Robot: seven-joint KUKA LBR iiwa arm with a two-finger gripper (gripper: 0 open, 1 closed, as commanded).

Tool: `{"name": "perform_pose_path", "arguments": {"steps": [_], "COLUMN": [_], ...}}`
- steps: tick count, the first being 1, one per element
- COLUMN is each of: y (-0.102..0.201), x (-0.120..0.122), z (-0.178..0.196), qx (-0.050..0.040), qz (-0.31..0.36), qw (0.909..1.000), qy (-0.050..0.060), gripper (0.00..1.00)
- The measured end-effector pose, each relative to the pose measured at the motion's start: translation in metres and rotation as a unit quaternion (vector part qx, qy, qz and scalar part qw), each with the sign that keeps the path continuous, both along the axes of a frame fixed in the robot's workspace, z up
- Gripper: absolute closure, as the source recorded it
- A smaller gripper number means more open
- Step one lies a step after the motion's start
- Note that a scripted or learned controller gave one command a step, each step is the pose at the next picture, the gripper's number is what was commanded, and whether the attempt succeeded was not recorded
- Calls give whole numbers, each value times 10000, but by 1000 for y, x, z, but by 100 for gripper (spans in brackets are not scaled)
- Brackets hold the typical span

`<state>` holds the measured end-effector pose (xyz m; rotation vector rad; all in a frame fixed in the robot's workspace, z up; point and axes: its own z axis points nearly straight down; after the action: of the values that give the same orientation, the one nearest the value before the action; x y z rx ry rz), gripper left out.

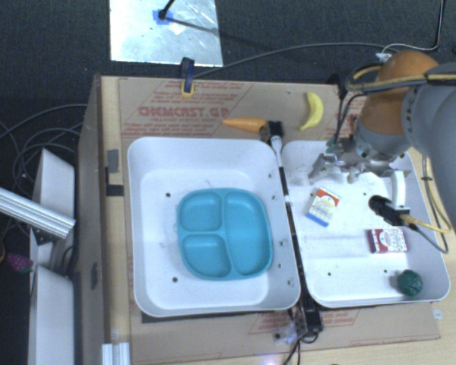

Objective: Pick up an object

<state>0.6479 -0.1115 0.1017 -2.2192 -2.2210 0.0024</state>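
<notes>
My gripper (336,170) hangs over the far end of the right bin (349,295). Its metal fingers are spread open with nothing between them. Just in front of it, a small white, blue and orange box (324,205) lies on the bin floor, apart from the fingers. A red and white box (386,240) lies further right in the same bin. A dark green ball (409,282) rests in that bin's near right corner.
The left bin (152,204) holds a blue divided plate (224,231). Behind the bins, a banana (313,110) and a carrot (243,125) lie on the cardboard. The arm (433,105) comes in from the right over the right bin's far corner.
</notes>
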Motion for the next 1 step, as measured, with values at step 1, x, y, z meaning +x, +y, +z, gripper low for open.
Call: {"name": "perform_pose_path", "arguments": {"steps": [1], "y": [12], "x": [-34], "z": [-18], "qx": [-1], "qz": [-1], "qw": [10000], "qy": [-11], "gripper": [0]}}
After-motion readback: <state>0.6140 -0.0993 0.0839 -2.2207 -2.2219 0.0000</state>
